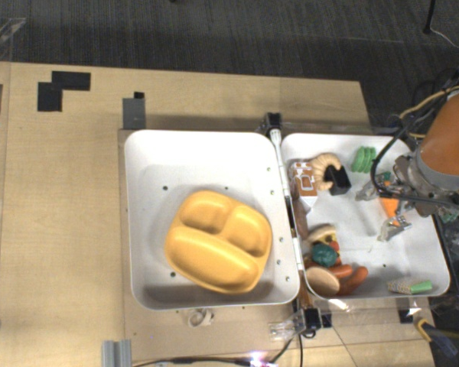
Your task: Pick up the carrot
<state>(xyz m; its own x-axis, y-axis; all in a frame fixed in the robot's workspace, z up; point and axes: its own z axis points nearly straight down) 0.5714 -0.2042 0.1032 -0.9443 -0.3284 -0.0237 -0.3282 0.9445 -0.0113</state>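
The pale wooden bench (61, 228) carries two shallow white plastic bins, side by side and touching along a central rail. The left bin (149, 174) holds one thing: a big lumpy yellow foam loaf (218, 239), lying near the middle of its floor. The right bin (428, 262) holds several small things. My one grey arm with its orange band (451, 140) comes in over that bin's right side. My hand (394, 209) hangs low above the bin floor, and a small orange piece, the carrot (388, 204), shows right at it; whether my fingers are clamped on it or apart, I cannot tell. Along the far wall lie one green ridged toy (363, 159), one tan curved pastry-like piece with a black part (327, 168), and one brown and white printed packet (304, 179). In the near left corner one cluster of round toy foods (330, 267) sits heaped together: teal, red, tan. Near the front right lies one small green and pale stick (411, 287).
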